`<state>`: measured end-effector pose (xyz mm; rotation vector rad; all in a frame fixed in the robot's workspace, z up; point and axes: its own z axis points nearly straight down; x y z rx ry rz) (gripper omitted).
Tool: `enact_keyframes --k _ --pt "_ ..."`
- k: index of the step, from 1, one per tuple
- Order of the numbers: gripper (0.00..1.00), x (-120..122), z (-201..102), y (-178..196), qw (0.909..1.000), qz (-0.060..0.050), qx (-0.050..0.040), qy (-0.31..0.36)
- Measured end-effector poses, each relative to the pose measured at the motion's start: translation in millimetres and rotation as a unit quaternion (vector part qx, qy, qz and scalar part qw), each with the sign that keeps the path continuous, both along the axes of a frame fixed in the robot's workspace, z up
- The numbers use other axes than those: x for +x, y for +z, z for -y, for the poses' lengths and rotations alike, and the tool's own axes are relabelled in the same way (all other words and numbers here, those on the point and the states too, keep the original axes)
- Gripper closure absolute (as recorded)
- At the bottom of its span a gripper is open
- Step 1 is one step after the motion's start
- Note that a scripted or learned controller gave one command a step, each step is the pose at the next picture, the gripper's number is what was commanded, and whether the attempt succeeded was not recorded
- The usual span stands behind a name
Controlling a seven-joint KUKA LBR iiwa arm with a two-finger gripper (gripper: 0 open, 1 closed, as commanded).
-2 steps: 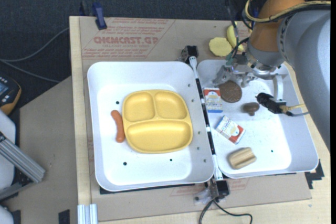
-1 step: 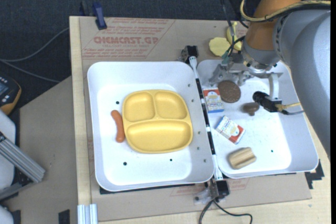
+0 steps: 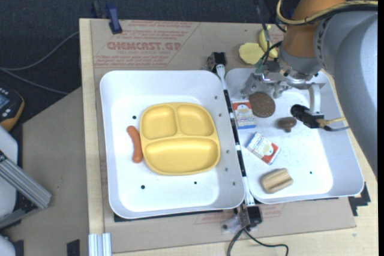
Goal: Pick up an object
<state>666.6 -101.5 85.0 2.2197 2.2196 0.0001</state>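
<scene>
My gripper [image 3: 264, 86] hangs over the back left part of the right bin [image 3: 324, 177], right above a brown round disc [image 3: 262, 105]. A small red and white carton [image 3: 242, 114] lies just left of the disc, against the bin's left wall. Near the bin's middle lies a second small carton [image 3: 263, 148], turned at an angle. A tan block [image 3: 276, 180] rests close to the front edge. A small brown lump [image 3: 287, 124] sits right of the disc. I see nothing lifted off the bin floor.
The left bin [image 3: 120, 93] holds a yellow divided plate [image 3: 179, 137] with an orange sausage [image 3: 135, 143] to its left. A yellow object [image 3: 250, 53] lies on the bench behind the right bin. The grey arm [image 3: 354, 57] covers the right bin's back right corner.
</scene>
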Motion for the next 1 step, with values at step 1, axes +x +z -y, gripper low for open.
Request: enact_keyframes --k 1 --pt "0.00 0.0 15.0 0.0 1.0000 0.000 -0.0002 -0.001"
